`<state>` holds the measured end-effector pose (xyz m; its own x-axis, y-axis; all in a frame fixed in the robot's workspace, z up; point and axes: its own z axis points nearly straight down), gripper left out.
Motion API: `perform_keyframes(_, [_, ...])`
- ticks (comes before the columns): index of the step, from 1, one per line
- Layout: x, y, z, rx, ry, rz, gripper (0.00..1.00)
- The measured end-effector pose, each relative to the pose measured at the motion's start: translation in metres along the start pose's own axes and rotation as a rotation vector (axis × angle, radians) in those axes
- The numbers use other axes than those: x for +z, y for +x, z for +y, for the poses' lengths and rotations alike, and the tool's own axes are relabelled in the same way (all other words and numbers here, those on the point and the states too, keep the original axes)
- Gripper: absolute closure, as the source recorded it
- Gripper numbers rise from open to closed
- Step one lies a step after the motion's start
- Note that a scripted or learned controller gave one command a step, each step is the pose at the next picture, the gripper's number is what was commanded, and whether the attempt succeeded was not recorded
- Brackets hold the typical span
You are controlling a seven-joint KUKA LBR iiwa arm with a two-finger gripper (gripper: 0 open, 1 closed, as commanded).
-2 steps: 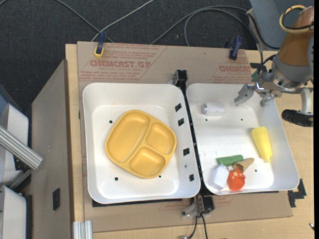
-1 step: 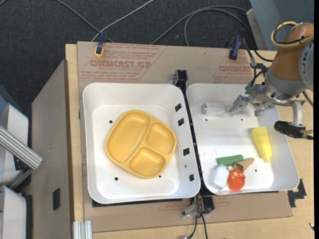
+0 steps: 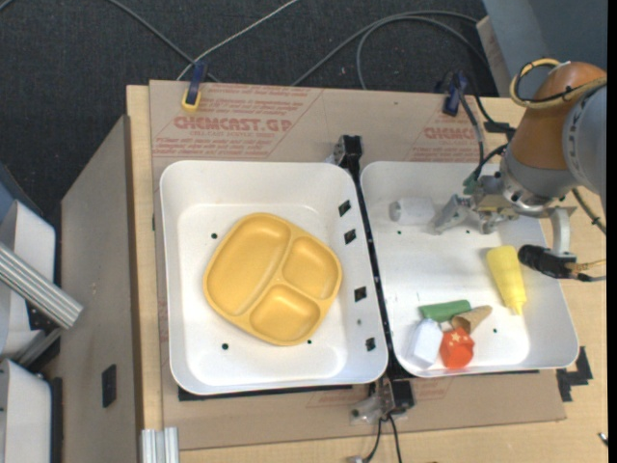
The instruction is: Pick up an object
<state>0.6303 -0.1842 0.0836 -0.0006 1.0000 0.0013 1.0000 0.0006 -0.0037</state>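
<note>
Jaws [image 3: 461,215] apparently spread wide, empty, low over right bin [image 3: 549,355] floor. Nearest pick, yellow piece [image 3: 506,276], just beside. Risk: closing on bare plastic, off target.

We've got a yellow divided plate [image 3: 273,278] sitting in the left bin [image 3: 183,258]. Over in the right bin [image 3: 549,340] the gripper [image 3: 453,215] hangs near the back, well apart from a yellow bottle [image 3: 507,277], green piece [image 3: 444,310] and red toy [image 3: 457,349].
</note>
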Motion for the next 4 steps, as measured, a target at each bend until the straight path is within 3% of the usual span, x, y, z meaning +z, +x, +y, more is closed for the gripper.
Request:
perform_keyframes(1, [-0.013,0.000,0.001,0.000,-0.004,0.000,1.00])
perform_keyframes(3, [-0.120,-0.007,0.009,-0.001,-0.012,-0.004,1.00])
perform_keyframes(4, [-0.142,-0.007,0.010,-0.001,-0.008,-0.002,1.00])
